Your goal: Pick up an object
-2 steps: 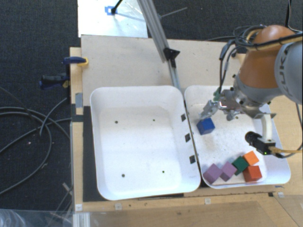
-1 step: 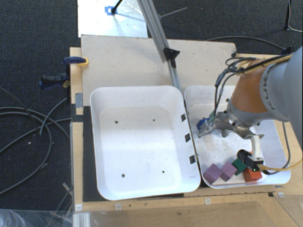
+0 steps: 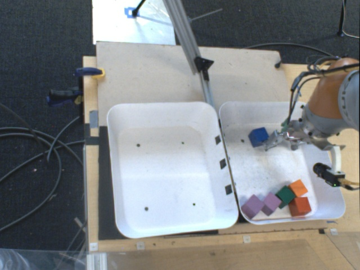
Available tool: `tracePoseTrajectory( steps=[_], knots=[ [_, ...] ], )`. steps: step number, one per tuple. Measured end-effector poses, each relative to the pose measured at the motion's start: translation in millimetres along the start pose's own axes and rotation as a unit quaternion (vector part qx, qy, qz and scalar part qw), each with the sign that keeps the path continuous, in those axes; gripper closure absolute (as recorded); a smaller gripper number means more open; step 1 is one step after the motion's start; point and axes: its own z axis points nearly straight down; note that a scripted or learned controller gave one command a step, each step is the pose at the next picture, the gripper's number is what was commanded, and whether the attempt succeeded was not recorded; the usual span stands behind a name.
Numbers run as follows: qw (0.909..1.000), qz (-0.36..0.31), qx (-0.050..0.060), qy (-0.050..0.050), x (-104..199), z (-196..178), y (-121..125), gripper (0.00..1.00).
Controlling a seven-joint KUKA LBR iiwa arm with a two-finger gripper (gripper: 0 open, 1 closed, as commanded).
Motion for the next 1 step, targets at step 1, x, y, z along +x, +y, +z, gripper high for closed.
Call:
tracePoseTrajectory(
  steps=[1],
  knots=[
    [0.9997, -0.010, 0.022, 0.001, 69.7, -0.7, 51.6, 0.00]
  ],
)
